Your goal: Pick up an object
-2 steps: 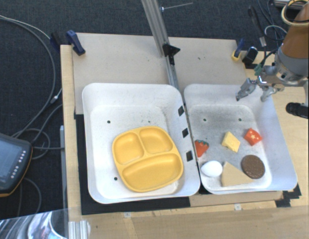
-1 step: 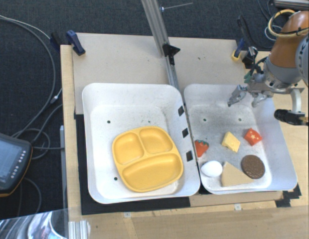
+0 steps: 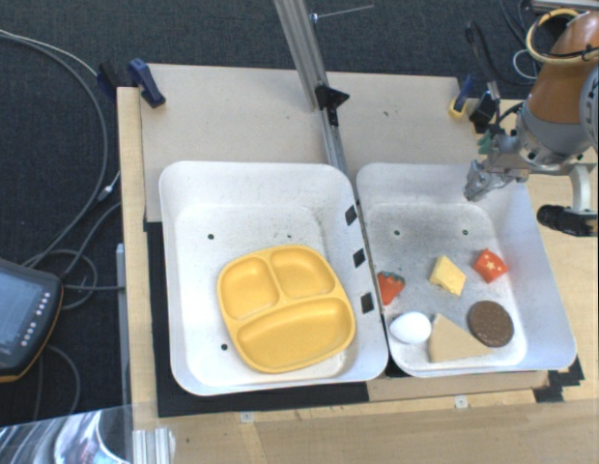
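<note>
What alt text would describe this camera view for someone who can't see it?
A robot gripper hovers over the far edge of the right bin, which holds small toy foods; the left bin holds a yellow divided plate.

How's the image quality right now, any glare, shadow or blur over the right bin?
Camera view: lighting is even and soft, with no hard glare on the right bin; the gripper at the bin's top edge looks slightly blurred, so its fingers are unclear; the cheese wedge, cookie and egg are sharp, with faint shadows; the yellow tray shows mild sheen.
</note>
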`<action>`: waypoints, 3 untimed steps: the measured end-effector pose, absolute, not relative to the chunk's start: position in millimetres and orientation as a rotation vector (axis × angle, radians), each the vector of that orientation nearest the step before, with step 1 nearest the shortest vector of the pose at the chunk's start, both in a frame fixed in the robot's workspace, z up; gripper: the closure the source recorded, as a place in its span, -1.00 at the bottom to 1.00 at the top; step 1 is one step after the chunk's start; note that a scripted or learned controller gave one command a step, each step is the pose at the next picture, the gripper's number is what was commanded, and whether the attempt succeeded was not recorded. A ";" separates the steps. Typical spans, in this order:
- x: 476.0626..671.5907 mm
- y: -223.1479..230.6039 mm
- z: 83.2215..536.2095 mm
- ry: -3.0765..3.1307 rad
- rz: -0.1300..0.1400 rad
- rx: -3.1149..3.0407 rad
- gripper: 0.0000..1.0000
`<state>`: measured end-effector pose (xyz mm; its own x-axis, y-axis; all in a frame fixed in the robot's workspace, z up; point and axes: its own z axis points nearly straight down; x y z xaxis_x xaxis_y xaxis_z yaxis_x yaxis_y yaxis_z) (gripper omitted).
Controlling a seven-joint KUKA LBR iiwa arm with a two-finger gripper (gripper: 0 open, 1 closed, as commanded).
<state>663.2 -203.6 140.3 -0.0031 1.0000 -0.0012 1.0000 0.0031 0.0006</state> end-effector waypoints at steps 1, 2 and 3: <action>668.8 -209.2 187.9 2.219 0.005 2.214 1.00; 660.5 -210.6 241.8 2.216 0.006 2.215 1.00; 661.6 -210.5 251.4 2.219 0.004 2.217 1.00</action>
<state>661.6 -210.5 251.4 -0.0010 1.0000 -0.0015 1.0000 0.0011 0.0050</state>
